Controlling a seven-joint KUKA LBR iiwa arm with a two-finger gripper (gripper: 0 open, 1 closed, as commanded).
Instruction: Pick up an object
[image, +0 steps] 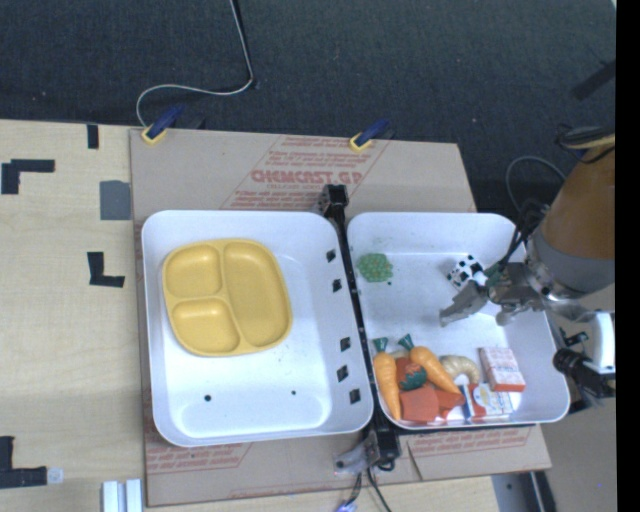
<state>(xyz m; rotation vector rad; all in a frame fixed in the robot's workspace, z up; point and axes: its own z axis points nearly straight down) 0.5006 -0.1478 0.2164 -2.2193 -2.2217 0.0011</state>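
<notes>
My gripper (478, 313) hangs over the middle right of the right bin (430, 222), open, with nothing between its fingers (456, 311). Just above and left of it lies a black-and-white die (463, 269), apart from the fingers. A small green lump (374, 267) rests near the bin's left wall. Along the front wall lie two orange carrots (386, 386) (432, 368), a red block (420, 404), a beige piece (459, 367) and a red-and-white box (500, 368). A second small box (490, 402) lies below that.
The left bin (240, 405) bears a yellow divided plate (226, 297) in its back half. A black divider with clips (345, 300) runs between the bins. The grey arm with its orange band (585, 215) comes in from the right.
</notes>
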